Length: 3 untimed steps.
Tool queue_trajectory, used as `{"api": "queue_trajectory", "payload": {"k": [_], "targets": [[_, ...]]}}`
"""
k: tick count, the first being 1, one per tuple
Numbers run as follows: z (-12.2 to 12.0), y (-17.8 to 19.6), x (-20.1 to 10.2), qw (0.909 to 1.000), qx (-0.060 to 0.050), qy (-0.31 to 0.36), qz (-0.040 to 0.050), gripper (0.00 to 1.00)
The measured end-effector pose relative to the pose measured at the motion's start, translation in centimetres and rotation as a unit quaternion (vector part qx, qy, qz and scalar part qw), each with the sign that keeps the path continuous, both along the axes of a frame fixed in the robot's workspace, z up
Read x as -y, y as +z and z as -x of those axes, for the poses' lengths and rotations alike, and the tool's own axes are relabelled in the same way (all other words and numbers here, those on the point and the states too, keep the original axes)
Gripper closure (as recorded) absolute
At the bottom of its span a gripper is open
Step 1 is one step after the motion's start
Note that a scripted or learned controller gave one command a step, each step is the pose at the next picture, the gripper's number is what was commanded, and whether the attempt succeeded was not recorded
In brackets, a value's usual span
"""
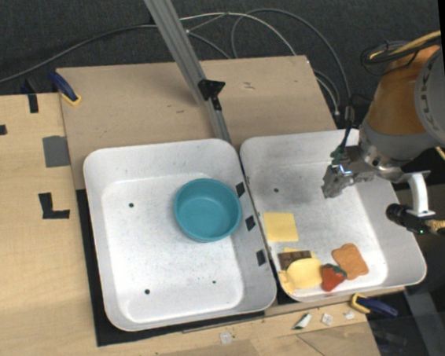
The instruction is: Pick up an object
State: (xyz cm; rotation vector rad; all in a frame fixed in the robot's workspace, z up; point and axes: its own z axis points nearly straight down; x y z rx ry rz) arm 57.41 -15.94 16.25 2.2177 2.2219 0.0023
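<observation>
Wooden bench, two white bins, teal bowl, dark floor behind

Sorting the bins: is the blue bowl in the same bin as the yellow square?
No, the blue bowl sits in the left bin; the yellow square lies in the right bin.

The gripper is too small and dark to read. The arm runs off the right edge. A dark item lies partly hidden under the yellow object — its shape unclear. Small bits on the surface stay unidentifiable.
</observation>
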Motion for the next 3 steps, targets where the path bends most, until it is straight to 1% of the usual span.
{"api": "queue_trajectory", "payload": {"k": [1, 2, 3], "targets": [[-0.3, 4.7, -0.9, 1.0, 0.001, 0.0, 0.0001, 1.0], [-0.4, 10.1, -1.0, 1.0, 0.001, 0.0, 0.0004, 1.0], [0.3, 10.4, -6.0, 1.0, -0.002, 0.002, -0.001, 1.0]]}}
